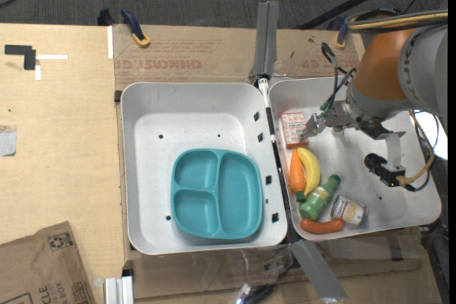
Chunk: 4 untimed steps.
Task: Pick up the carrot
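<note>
The claw [311, 126] hangs over the right bin [399, 213], near a small pink packet [293, 127]; whether it is open I cannot tell. Below lies the carrot [296, 171], orange, stubby, lengthwise against the bin's left wall, touching a banana [311, 166]. A green bottle [318, 197] crowds its lower end; bare floor lies rightward.

Evenly and brightly lit from overhead, with no hard shadows. Soft grey shading inside the left bin [142, 153] along its walls, faint shadow under the teal tray [217, 194] toward 6 o'clock. White glare at 3 o'clock on the right bin [420, 206], washing out its rim. Moderately sharp overall, slightly soft and grainy; mild bending of straight edges near the corners.
</note>
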Available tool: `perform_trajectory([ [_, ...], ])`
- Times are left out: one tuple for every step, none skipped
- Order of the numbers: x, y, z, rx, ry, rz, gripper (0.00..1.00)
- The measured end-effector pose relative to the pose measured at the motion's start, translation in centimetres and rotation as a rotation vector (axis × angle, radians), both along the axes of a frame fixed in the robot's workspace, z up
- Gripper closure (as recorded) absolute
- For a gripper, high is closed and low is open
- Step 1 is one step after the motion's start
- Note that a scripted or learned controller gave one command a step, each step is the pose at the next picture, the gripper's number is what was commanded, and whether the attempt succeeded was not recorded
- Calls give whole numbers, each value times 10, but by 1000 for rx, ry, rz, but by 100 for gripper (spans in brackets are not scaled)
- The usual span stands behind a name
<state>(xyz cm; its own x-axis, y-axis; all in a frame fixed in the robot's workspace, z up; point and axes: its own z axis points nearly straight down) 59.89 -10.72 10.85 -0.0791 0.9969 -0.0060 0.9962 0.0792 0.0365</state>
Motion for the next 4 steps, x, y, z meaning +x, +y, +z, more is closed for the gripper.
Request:
perform_trajectory([
  [-34,14,-1,19,-4,-479,0],
  [-31,16,12,26,-8,-478,100],
  [-59,78,82,18,35,-985,100],
  [-104,88,103,18,37,-1002,100],
])
